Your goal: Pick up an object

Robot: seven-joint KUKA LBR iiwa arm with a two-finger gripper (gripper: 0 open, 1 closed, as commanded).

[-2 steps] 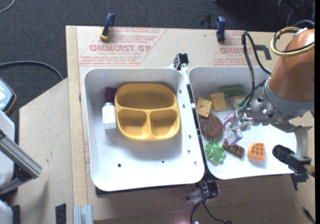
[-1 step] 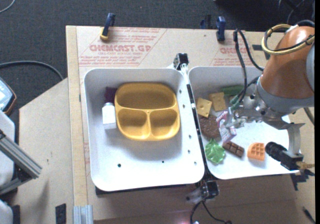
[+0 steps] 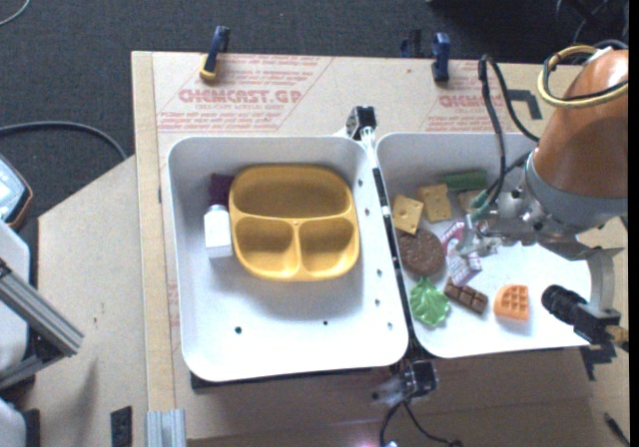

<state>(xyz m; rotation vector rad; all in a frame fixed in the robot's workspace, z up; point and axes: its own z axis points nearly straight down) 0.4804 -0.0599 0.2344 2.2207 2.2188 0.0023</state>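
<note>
The camera view looks down on a bench [image 3: 270, 86] covered by a pale board printed with red lettering, with two white bins side by side on it. The left bin [image 3: 200, 325] holds a yellow divided tray [image 3: 293, 221] with three compartments; just beside its left edge stands a small white bottle [image 3: 218, 231], and a dark purple item [image 3: 221, 184] peeks out behind that bottle.

The right bin [image 3: 469, 343] carries a scatter of toy food. Two tan cracker-like squares [image 3: 421, 207] lie near its upper left, with a green block [image 3: 465, 179] beyond them. A round brown cookie [image 3: 421, 251] sits below the crackers, a green leafy piece [image 3: 430, 302] lies under it, a brown chocolate bar [image 3: 465, 296] rests just beside the leaf, and an orange waffle [image 3: 512, 302] lies further right, apart from the rest.

The grey arm with its orange band [image 3: 589, 96] reaches in from the right and hangs over the right bin. The claw [image 3: 467, 247] is low among the items between the cookie and the waffle, next to a pink and white piece [image 3: 454, 235]. Whether its fingers are apart or together, I cannot tell, and nothing is seen clamped between them.
</note>
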